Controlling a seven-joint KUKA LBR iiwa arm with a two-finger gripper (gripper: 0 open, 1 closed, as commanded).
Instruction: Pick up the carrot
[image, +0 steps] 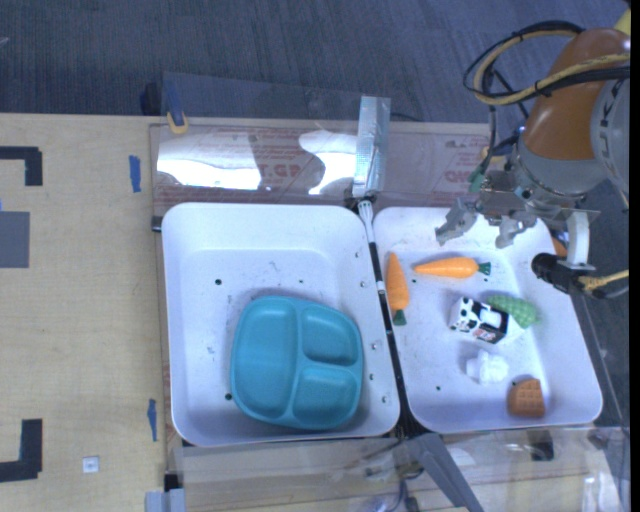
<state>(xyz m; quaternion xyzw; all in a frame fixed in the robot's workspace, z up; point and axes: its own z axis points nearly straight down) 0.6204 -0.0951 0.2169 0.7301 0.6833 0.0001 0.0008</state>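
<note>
Two orange carrots lie in the right bin (580, 395). One carrot (447, 267) lies sideways near the bin's upper middle, its green stem end pointing right. The other carrot (397, 285) lies lengthwise against the bin's left wall. My gripper (478, 230) hangs over the bin's far part, just above and slightly right of the sideways carrot. Its two fingers are spread apart with nothing between them.
The right bin also holds a black-and-white toy cow (479, 319), a green leafy piece (514, 309), a small white lump (489, 369) and a brown bread-like piece (526, 397). A teal divided plate (296, 362) lies in the left bin (200, 260).
</note>
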